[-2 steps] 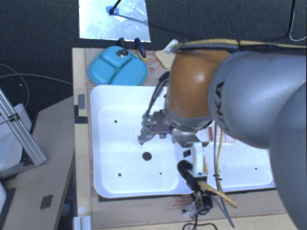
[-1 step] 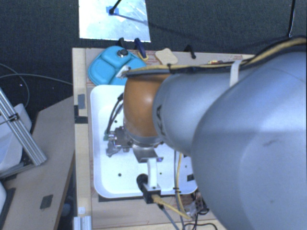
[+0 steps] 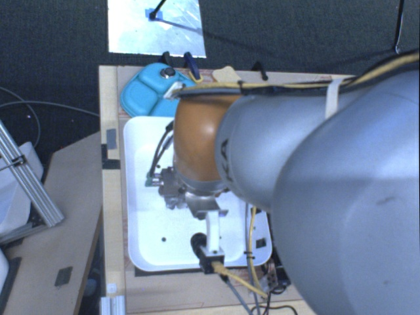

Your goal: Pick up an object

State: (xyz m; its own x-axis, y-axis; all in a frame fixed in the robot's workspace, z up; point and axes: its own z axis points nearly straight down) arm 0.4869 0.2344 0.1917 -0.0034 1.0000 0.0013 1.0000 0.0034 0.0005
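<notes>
The gripper [image 3: 174,194] is hovering over the white bin [image 3: 141,151], likely approaching; whether open or closed, I cannot tell. Next it is needing a target beneath it.

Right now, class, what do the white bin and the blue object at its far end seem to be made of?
White bin: probably moulded plastic, smooth and slightly glossy, with rounded corners and an even sheen. Blue object: likely plastic too, glossy, with soft highlights on moulded curves.
</notes>
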